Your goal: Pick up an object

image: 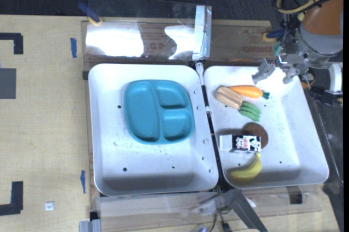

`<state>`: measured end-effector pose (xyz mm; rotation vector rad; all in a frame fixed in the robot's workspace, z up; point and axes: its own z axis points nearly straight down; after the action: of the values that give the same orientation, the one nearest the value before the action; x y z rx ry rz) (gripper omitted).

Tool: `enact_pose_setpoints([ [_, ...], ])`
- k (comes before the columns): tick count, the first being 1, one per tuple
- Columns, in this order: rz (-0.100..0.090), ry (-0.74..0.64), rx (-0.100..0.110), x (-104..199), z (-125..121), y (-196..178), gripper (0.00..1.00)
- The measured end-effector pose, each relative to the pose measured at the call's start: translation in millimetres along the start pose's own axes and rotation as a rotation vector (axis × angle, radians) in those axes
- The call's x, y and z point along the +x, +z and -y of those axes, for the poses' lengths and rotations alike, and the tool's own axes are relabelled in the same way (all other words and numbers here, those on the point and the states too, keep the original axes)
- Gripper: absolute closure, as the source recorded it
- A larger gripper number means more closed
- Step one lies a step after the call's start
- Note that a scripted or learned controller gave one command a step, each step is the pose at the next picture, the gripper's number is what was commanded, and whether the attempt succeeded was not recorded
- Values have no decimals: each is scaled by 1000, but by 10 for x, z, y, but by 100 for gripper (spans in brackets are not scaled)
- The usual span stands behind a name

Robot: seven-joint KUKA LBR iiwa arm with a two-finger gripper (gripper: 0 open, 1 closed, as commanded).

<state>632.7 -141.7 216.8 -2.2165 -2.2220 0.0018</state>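
A blue divided tray (159, 111) lies in the left bin (103, 133). In the right bin (305, 138), a carrot (246, 91) lies left of the gripper (274, 71) and just nearer, untouched. The jaws stand spread wide over the far edge, holding nothing. A banana (245, 169) lies at the near wall.

Nothing here can be read. The small box (246, 143) in the right bin (305, 138) has a printed face, white with dark and pink marks, but the print is too small and blurred to make out. The wooden board (245, 40) behind the bins carries faint reddish marks under the glare, maybe lettering, though no word or number comes clear.
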Motion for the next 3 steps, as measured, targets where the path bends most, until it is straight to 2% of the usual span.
enact_pose_setpoints([
  [1, 3, -111, -10, 6, 118, 1191, 0],
  [2, 3, -139, -9, 188, 535, 1300, 0],
  [3, 6, -136, -14, 167, 517, 1194, 100],
])
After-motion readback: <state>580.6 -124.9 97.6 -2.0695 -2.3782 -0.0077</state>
